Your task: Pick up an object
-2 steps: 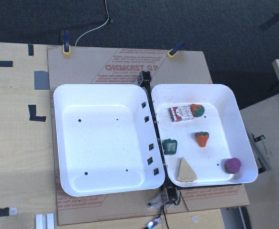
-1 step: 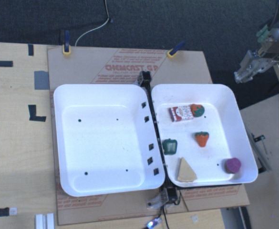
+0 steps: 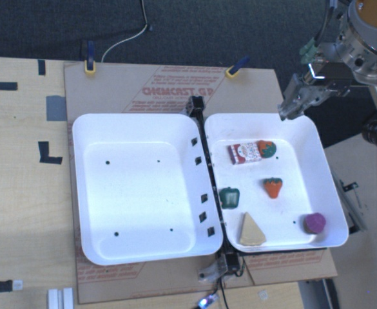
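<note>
Candidate objs all sit in the right bin (image 3: 323, 172), mid-right of frame: red-white packet (image 3: 244, 153), strawberry (image 3: 272, 187), green pepper (image 3: 229, 197), wedge (image 3: 251, 230), purple piece (image 3: 314, 223). Gripper (image 3: 292, 110) hovers over the bin's upper-right corner, carrying nothing; finger state can't be told. Step: approach. Next: descend over one obj. Cardboard (image 3: 169, 89) reads approx. "CHEMCAST".

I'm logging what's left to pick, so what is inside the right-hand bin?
Inside the right bin lie five things: a red-and-white packet, an orange strawberry-like toy, a green pepper-like toy, a tan wedge and a purple ball. Nothing covers them.
</note>
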Robot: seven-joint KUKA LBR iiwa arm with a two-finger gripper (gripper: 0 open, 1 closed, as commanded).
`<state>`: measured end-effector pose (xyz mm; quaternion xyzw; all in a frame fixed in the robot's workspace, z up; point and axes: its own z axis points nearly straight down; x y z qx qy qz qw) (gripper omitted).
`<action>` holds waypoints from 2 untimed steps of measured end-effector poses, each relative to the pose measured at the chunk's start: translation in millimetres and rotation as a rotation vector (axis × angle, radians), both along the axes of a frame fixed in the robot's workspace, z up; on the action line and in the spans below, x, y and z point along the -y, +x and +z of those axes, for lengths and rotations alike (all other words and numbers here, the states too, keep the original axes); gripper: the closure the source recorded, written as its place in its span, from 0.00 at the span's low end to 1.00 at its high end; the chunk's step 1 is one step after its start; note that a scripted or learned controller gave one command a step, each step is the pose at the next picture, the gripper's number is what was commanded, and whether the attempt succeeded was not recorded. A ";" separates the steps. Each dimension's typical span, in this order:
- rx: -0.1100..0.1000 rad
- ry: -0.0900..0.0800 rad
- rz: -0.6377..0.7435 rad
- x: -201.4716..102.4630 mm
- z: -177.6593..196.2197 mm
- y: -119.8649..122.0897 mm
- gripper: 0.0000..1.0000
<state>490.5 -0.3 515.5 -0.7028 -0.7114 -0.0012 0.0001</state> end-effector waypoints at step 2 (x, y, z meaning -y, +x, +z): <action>-0.006 -0.003 -0.008 -142.0 -86.0 -7.3 1.00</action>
